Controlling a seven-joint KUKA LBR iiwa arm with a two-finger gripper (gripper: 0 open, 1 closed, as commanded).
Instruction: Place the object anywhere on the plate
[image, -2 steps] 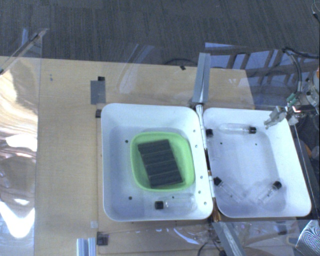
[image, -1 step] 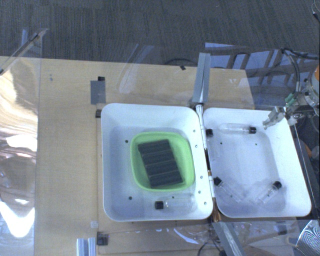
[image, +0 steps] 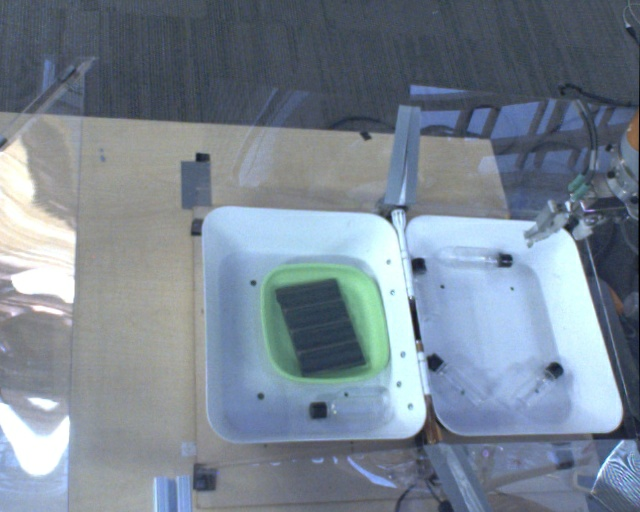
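Note:
A dark grey ribbed rectangular block (image: 319, 326) lies flat on the green plate (image: 374, 334), which sits in the left white bin (image: 222, 330). The block lies slightly turned and covers most of the plate's middle. My gripper (image: 550, 224) hangs over the far right corner of the right bin (image: 590, 330), well away from the plate. Nothing is seen in its grasp.
Several clear tubes with black caps lie in the right bin, one near the back (image: 472, 259) and others near the front (image: 530, 385). Another clear tube with a black cap (image: 320, 409) lies in the left bin in front of the plate. A metal divider (image: 403, 165) stands behind the bins.

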